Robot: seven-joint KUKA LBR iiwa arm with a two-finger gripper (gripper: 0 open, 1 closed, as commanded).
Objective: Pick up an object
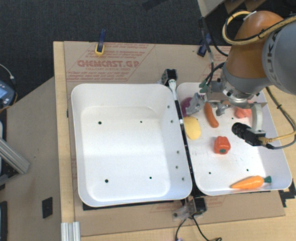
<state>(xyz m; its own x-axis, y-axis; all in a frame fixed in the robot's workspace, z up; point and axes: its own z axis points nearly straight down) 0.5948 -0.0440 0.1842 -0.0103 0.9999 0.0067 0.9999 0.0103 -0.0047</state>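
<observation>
The gripper [227,107] hangs over the far part of the right bin [281,170]. It cannot be told if it is open or closed. Just below it lies a long orange-red piece [211,115], with a yellow lemon [192,128] near it. A red pepper [221,144] and a carrot [248,183] lie apart, closer to the near rim.

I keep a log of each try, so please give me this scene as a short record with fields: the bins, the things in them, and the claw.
bins: left bin and right bin, white, side by side
in right bin: lemon, chili, pepper, carrot, purple item, pink item
claw: claw over the far part of the right bin, close to the chili and the pink item
grasp: cannot tell
carrot place: at the near edge, apart from the rest
</observation>
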